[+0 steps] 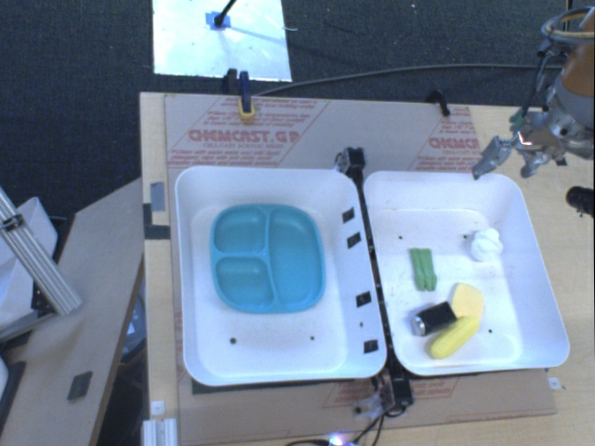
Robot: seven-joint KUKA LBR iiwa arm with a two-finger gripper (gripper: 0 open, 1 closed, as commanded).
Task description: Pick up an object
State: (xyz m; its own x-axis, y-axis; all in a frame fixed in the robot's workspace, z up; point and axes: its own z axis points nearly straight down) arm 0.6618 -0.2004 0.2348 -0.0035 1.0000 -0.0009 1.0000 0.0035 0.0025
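The right bin (521, 212) holds a green block (423, 268), a white crumpled lump (484, 243), a yellow round piece (468, 299), a black cylinder (434, 319) and a yellow banana-shaped piece (454, 338). My gripper (507, 160) hangs above the bin's far right corner, well away from all of them. Its fingers are spread apart with nothing between them.
In the left bin (195, 249) lies a blue divided plate (268, 256). A black divider with clips (363, 249) runs between the bins. Cardboard sheet (279, 133) lies behind the bins, with a clamp (244, 96) on its far edge.
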